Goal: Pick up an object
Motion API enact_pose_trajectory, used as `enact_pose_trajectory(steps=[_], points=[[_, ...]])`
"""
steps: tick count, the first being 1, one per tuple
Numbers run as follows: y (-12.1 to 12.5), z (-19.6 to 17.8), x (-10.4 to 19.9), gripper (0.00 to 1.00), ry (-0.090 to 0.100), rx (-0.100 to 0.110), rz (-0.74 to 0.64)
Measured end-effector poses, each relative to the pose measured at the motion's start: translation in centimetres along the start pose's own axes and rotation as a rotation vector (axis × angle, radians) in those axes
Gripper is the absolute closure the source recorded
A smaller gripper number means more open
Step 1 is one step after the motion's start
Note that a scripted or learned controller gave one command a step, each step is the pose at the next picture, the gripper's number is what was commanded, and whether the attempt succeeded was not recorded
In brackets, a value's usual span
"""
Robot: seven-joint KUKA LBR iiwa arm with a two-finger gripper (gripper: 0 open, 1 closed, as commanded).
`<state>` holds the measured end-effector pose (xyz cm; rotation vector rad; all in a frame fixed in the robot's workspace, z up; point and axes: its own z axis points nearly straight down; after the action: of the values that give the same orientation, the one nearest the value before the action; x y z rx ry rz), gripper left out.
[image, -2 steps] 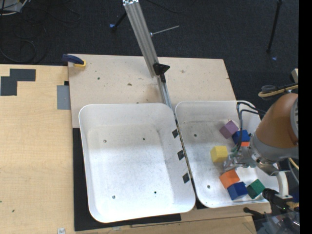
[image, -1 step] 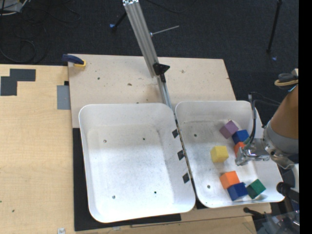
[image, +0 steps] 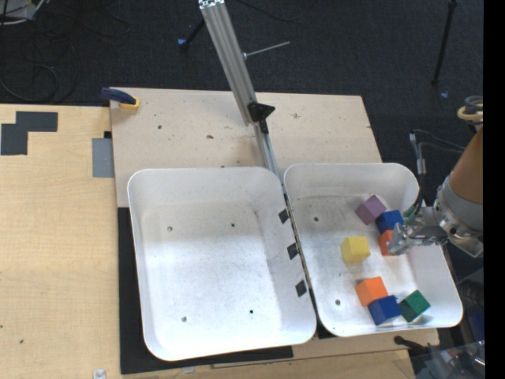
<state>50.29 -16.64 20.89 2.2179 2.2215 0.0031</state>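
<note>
End effector point(image: 392, 241) beside seven blocks, two bins

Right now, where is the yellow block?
In the camera view the yellow block lies in the right bin, near its middle, below the purple block and above the orange block.

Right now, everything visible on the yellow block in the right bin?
The yellow block is a small cube, plain matte yellow, solid-looking, material unclear. It rests on the floor of the right bin, slightly rotated against the bin's walls, near the middle. Nothing touches it: the purple block lies up-right, the orange block below, and the pincer is to its right, apart.
</note>
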Motion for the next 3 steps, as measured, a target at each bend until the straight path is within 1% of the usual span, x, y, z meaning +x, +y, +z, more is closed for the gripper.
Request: enact_pose_trajectory(steps=[1, 2, 3], points=[[0.7, -5.9, 0.5, 1.0, -0.001, -0.001, 0.0], [0.9, -5.3, 6.1, 1.0, 0.003, 0.006, -0.003], [2.2, -3.7, 11.7, 1.0, 0.003, 0.009, -0.003]])
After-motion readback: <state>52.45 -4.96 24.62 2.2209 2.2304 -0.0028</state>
